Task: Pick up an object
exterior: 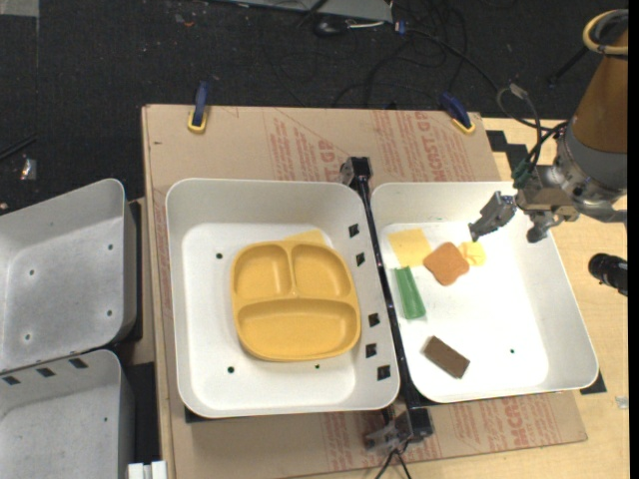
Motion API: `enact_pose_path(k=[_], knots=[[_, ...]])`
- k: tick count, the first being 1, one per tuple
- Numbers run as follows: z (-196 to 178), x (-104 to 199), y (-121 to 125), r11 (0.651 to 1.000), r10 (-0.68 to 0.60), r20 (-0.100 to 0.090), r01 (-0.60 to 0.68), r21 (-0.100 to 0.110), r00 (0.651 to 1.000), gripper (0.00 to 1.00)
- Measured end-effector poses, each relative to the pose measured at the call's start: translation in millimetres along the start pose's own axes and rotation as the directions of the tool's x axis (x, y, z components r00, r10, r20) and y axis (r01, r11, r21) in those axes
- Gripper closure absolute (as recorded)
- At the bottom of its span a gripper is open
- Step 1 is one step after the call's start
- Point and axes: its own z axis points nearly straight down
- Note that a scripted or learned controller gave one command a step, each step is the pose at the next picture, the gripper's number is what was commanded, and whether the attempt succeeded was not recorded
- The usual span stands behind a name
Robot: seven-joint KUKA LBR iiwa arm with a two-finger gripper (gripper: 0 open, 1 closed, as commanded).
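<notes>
Orange block [445, 263] lies in the right bin [559, 297] at frame centre-right among a yellow slab [406, 246], green bar [409, 292] and brown piece [445, 356]; the released hand [511, 219] at its upper right should, I judge, centre over it before dropping

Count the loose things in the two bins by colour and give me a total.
Yellow: 3, the divided tray, a flat piece, a small piece
Orange: 1, block
Green: 1, bar
Brown: 1, block
Total: 6
</notes>
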Motion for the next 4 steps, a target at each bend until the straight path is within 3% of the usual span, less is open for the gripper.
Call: enact_pose_path(k=[1, 4], knots=[[-5.7, 0.3, 1.7, 1.0, -0.002, 0.002, 0.002, -0.01, 1.0, 0.0], [151.5, 10.7, 4.4, 1.0, 0.0, 0.0, 0.0, -0.007, 1.0, 0.0]])
